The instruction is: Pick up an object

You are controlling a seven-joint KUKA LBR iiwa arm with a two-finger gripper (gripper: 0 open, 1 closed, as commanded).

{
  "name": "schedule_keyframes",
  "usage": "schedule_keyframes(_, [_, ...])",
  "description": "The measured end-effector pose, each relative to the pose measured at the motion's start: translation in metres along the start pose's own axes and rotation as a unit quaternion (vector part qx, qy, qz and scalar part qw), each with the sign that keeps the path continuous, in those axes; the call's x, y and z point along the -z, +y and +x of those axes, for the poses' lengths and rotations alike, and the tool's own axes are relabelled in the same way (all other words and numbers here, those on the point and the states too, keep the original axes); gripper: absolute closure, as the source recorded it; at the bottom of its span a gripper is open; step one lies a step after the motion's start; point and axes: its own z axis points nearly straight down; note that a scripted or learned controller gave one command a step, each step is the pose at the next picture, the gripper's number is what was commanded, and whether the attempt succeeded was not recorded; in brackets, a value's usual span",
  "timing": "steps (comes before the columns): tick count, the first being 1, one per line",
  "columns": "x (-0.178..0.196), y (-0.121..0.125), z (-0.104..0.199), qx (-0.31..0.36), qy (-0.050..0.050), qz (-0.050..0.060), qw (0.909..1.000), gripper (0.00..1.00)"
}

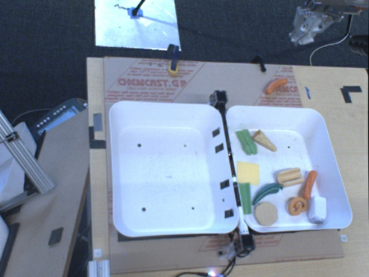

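The right bin (323, 126) holds several toy foods: a green pod (246, 141), a tan wedge (264, 140), a yellow square (248, 172), a green strip (245, 197), a dark green curved piece (266, 191), a bread roll (289, 176), an orange sausage (309, 184), a pretzel (298, 205), a tan disc (266, 213) and a white block (317, 209). My gripper (304, 26) hangs high at the top right, beyond the bench's far edge and well away from the bins. Nothing shows between its fingers.
The left bin (118, 172) sits beside the right one. An orange sausage (276, 86) lies on the bench behind the right bin. A yellow and blue clip (173, 60) stands at the bench's far edge. A side table (46, 172) is at the left.
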Motion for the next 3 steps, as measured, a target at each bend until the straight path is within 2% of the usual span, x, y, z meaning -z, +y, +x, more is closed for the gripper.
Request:
schedule_keyframes(1, [0.053, 0.0, 0.051, 0.0, 0.001, 0.002, 1.0, 1.0])
schedule_keyframes(2, [-0.059, -0.002, 0.069, -0.001, 0.001, 0.009, 1.0, 1.0])
schedule_keyframes(3, [-0.002, 0.0, 0.12, 0.0, 0.001, 0.002, 1.0, 1.0])
